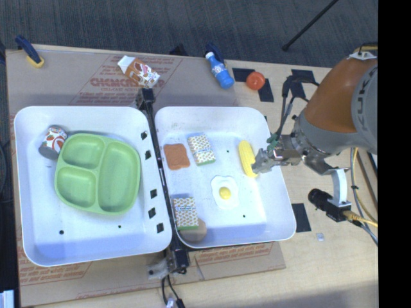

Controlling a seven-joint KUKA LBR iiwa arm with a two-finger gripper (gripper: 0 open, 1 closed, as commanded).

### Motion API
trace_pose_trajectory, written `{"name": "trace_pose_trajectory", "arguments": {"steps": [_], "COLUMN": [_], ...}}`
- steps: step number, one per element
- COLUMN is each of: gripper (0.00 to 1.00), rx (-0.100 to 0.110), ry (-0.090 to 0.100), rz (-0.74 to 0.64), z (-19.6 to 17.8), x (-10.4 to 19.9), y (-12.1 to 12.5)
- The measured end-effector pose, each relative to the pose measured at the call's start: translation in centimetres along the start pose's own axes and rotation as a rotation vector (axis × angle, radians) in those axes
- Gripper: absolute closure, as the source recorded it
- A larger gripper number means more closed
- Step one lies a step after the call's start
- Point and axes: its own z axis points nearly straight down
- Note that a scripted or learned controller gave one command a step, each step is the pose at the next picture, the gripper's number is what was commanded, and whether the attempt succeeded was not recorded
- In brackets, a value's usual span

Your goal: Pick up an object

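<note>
two shallow white bins are seen side by side on the desk (302,236). the left bin (29,236) carries a green divided plate (98,172), and a small red-and-white item (52,140) lies against the plate's upper-left edge. the right bin (276,226) carries the loose things: a brown toast-like slab (176,156), a small patterned packet (201,149) just beside it, a yellow corn-like piece (246,157) near the right wall, a fried egg (225,192) below the corn, and a second patterned packet (185,212) near the front-left corner, touching a brownish rounded thing (196,231).

the end effector (264,162) is positioned at the right bin's right edge, just beside the yellow corn-like piece, reached in on the grey arm (334,117) with its orange band. whether it is released or clenched cannot be told, as its tip is small and partly merged with the bin wall. nothing is visibly gripped by it.

beyond the bins, a blue bottle (220,71), an orange cap-like object (255,79) and a crumpled wrapper (139,72) are laid on the desk, well apart from the end effector. a blue clamp (29,51) is seen at the far left corner. cables are run along the arm's side, near the bin's right rim. the fried egg lies nearest to the corn, with open white floor between them.
</note>
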Motion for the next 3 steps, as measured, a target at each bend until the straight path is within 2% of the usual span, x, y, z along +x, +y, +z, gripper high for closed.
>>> {"name": "trace_pose_trajectory", "arguments": {"steps": [1, 2, 3], "gripper": [0.00, 0.00, 1.00], "rx": [0.001, 0.005, 0.005], "ry": [0.000, 0.001, 0.001], "rz": [0.000, 0.000, -0.005], "z": [0.0, 13.2, 12.1], "x": [0.0, -1.9, -1.9], "y": [0.0, -3.7, -3.6]}}
